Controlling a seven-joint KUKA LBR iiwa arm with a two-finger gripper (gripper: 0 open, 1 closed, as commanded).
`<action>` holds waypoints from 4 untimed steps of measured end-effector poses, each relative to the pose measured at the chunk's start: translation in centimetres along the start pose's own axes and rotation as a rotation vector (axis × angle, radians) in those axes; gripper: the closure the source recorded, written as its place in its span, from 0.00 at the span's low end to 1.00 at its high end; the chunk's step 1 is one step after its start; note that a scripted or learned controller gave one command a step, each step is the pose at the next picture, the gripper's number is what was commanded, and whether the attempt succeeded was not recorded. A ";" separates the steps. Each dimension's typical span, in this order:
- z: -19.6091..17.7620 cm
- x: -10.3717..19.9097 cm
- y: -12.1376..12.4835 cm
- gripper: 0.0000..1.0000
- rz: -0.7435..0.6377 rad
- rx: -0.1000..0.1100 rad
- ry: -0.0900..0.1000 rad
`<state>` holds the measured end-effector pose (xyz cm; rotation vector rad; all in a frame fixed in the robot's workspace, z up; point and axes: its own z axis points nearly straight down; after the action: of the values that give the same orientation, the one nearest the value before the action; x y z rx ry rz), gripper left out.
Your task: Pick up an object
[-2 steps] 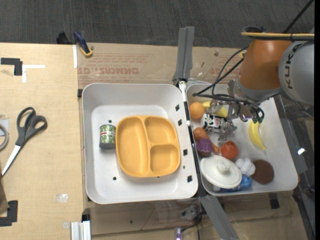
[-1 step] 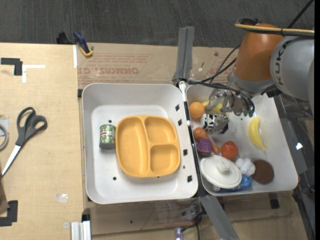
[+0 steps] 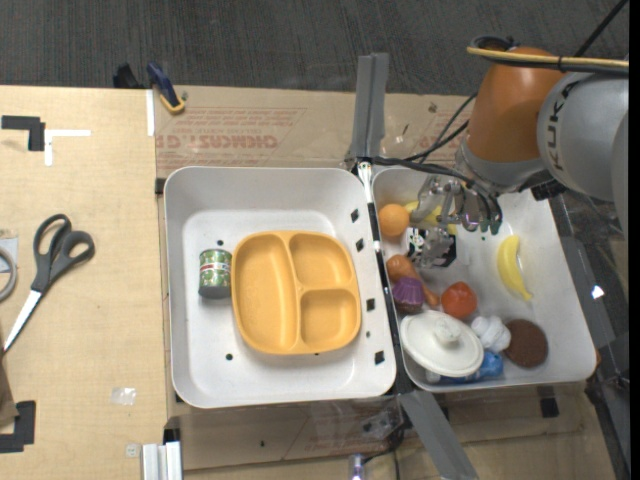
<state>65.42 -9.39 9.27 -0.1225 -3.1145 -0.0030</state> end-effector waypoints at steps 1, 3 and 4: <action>-1.4 -0.6 0.0 1.00 -0.001 0.003 -0.030; -25.5 3.2 -11.9 1.00 0.167 0.000 -0.030; -25.5 3.2 -11.9 0.00 0.167 0.000 -0.030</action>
<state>61.94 -21.07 34.86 -0.3848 -3.1231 0.0015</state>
